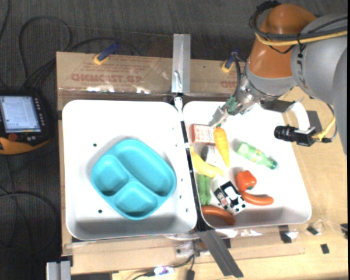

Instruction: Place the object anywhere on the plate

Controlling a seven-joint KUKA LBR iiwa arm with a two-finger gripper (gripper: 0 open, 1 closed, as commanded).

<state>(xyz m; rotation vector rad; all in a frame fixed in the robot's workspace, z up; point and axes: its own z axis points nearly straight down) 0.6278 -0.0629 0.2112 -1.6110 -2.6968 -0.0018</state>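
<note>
the blue plate (pixel 133 178) with three parts sits in the left bin (pixel 76 118). the right bin (pixel 291 174) is full of toy food. the fingers (pixel 219 117) hang over the far left corner of the right bin, and i cannot tell if they are open or closed (they look thin and close together). nothing shows between them. the orange carrot (pixel 221 143) lies just below the tips, beside a small red box (pixel 202 134). a green bottle (pixel 254 155), a yellow banana (pixel 205 165) and a sausage (pixel 257 200) lie nearer the front edge.
</note>
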